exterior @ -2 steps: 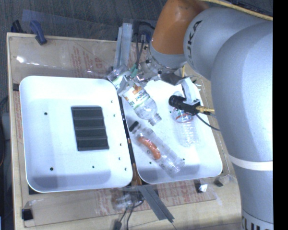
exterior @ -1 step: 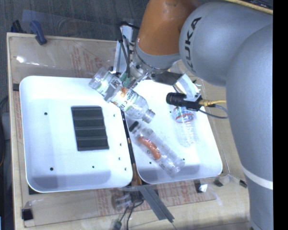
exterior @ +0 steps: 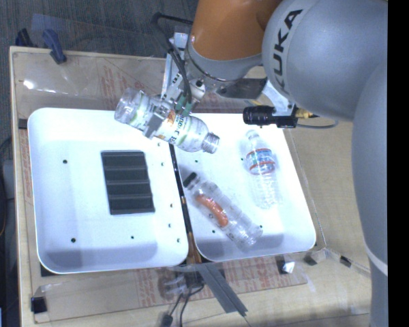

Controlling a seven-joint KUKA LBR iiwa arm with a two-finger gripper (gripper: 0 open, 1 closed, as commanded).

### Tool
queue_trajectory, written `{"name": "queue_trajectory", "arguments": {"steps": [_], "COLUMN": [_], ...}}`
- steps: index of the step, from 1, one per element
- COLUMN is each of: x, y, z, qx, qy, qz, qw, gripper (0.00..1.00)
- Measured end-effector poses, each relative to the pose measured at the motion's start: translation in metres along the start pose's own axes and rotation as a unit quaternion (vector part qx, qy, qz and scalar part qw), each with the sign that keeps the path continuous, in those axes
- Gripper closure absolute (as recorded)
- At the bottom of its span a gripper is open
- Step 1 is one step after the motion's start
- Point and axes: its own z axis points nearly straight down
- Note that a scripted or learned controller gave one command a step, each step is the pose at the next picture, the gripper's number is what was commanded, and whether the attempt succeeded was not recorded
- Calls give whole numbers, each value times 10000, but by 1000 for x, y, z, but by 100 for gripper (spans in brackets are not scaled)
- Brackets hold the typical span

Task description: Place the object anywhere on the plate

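Pincer (exterior: 165,114): clenched around a clear plastic bottle (exterior: 165,120) at its middle, fingers closed against the bottle's sides, above the far edge of the bins where the two meet. Bottle lies tilted, its base up and to the left, its cap end pointing down and to the right, its label with green and orange print by the pincer; it seems raised off the bin floor, though the height cannot be told for sure.

Plate (exterior: 127,181): dark, rectangular, ribbed in bands, lying flat near the middle of the left bin (exterior: 54,148). Well apart from the held bottle.

Right bin (exterior: 296,216): holds a water bottle (exterior: 261,167) with a red and blue label, lying near the right wall, and a clear bottle with orange contents (exterior: 219,210), black-capped, lying slantwise near the bin's middle.

Arm (exterior: 313,39): grey, orange band above the wrist, entering from upper right over the tabletop (exterior: 88,80).
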Motion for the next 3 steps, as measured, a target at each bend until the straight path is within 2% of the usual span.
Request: {"name": "queue_trajectory", "arguments": {"steps": [1, 2, 3], "x": [4, -28, -51], "y": [15, -25, -30], "z": [-44, -77, -72], "qx": [-2, -5, -5], "qy": [-1, -18, -16], "qz": [-1573, -2808, -3831], "qw": [9876, 9598, 9237], "gripper": [100, 100, 100]}}
